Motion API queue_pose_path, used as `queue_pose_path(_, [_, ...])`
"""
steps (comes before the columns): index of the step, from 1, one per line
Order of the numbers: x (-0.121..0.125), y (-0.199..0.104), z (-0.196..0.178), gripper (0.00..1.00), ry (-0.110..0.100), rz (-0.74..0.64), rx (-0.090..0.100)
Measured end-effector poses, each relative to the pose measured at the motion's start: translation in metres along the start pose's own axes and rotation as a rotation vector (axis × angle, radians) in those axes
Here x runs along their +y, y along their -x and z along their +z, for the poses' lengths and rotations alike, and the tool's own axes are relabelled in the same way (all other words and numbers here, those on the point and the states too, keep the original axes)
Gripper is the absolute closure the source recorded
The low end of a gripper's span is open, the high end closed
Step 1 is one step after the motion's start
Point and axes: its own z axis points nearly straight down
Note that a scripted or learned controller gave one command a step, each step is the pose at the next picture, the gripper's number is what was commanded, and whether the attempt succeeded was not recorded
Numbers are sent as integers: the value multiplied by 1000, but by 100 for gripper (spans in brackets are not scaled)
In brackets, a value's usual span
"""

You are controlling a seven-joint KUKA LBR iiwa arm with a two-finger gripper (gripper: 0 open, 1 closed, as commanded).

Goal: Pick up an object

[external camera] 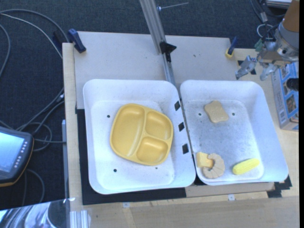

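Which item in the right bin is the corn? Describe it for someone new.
Start at the right bin, the one without the yellow plate. Go to its near right corner: the corn lies there alone. It is bright yellow and elongated, unlike the paler round cookie beside it and the tan cracker farther back.

plate [141, 134] in left bin [95, 91], corn [246, 166] in right bin [259, 91]

The bench [142, 51] has a pale board top with light wood edges and stands on dark carpet [38, 4]. Black cables [28, 80] run across the carpet at left. A grey metal post [151, 13] rises behind the bench.
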Motion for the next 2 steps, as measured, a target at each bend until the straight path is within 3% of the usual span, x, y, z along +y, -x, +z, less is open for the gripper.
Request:
queue_pose_path(1, [0,0,0,0,1,0,-1])
queue_pose_path(2, [0,4,62,0,-5,2,1])
